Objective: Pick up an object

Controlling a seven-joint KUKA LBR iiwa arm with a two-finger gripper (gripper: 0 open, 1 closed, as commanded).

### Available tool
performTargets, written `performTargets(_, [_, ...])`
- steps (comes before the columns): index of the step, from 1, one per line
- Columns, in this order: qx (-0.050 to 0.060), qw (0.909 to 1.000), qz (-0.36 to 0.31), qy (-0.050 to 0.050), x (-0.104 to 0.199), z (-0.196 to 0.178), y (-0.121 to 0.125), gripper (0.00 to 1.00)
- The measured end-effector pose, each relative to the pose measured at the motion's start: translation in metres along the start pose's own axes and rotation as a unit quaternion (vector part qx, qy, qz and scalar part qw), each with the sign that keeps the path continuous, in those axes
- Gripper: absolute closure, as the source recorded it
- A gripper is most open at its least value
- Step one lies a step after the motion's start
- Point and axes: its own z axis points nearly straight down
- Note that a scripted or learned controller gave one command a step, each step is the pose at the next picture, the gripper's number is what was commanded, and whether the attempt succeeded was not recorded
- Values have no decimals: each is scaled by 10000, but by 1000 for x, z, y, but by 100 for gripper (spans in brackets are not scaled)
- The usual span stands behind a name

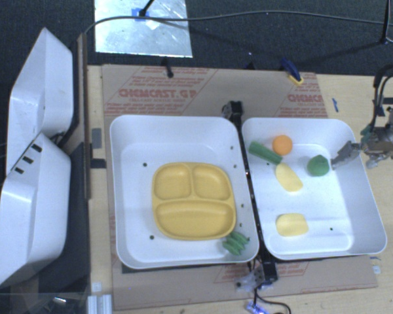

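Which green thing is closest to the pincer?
The round green lump in the right bin, just beside the pincer. The other two green things lie farther left.

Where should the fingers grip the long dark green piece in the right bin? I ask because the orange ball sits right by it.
Probably across the middle of the long green piece, or a little toward its upper-left end, coming straight down. It lies flat and slanted, so closing across its narrow width suits it. The orange ball crowds its lower-right end, so that end leaves less room.

The arm reaches in from the right edge, its gripper [348,153] extended leftward and slightly downward at mid-height; the wrist sits behind it, partly cut off.
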Motion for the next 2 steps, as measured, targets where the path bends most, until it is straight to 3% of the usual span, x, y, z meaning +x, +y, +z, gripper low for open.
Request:
performTargets(1, [2,10000,-3,1,-4,27,18,0])
performTargets(2, [-7,9999,-137,-3,-4,27,57,0])
